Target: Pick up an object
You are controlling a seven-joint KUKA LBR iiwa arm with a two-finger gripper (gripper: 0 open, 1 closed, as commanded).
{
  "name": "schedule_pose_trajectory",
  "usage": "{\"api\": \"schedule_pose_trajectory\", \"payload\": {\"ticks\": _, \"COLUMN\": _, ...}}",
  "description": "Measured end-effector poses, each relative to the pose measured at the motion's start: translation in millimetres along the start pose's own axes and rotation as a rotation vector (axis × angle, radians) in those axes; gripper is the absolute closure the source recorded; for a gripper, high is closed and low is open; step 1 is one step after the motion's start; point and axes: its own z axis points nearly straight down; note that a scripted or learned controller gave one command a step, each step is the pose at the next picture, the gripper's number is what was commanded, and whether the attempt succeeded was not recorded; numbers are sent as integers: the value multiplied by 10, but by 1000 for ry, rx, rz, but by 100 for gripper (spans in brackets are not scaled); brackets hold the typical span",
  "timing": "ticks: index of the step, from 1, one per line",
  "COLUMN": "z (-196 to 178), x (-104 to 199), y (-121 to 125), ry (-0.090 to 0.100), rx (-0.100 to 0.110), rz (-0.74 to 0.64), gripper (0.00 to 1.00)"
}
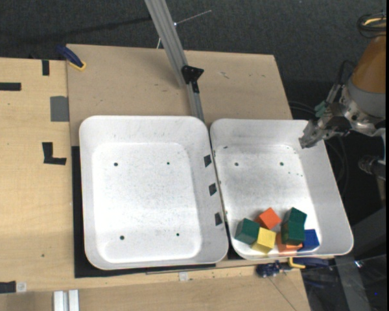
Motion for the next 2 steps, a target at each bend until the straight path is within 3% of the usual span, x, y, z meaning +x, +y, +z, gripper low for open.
{"api": "schedule_pose_trajectory", "payload": {"ticks": 2, "z": 170, "x": 1015, "y": -77, "ry": 4, "rx": 7, "rz": -5, "gripper": 100}}
